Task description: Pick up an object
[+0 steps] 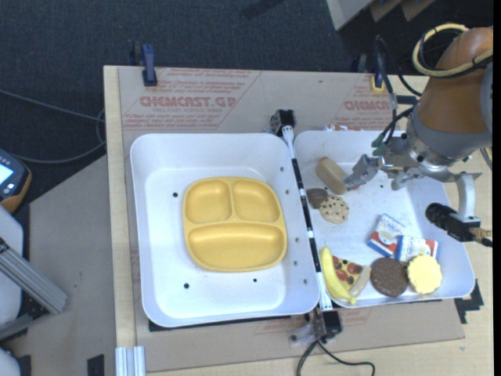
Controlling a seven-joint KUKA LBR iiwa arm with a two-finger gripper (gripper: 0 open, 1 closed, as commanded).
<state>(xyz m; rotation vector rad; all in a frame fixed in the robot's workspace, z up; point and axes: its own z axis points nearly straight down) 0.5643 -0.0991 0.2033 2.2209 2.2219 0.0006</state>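
In the right bin (458, 245) lie several toy foods. A tan block (330, 172) lies at the bin's upper left, with a grey disc (315, 197) and a chip cookie (334, 208) just below it. A blue, red and white packet (395, 240) lies mid-bin. Along the near wall are a banana (333, 279), a pizza slice (351, 271), a brown round cookie (387, 276) and a yellow disc (425, 273). My gripper (381, 175) hangs over the bin's upper middle, open, its left finger right of the tan block. Nothing sits between its fingers.
The left bin (149, 210) holds a yellow divided plate (234, 223). A black clamp (282, 120) sits at the top of the ridge between the bins. The arm's grey and orange body (458, 92) covers the right bin's upper right corner.
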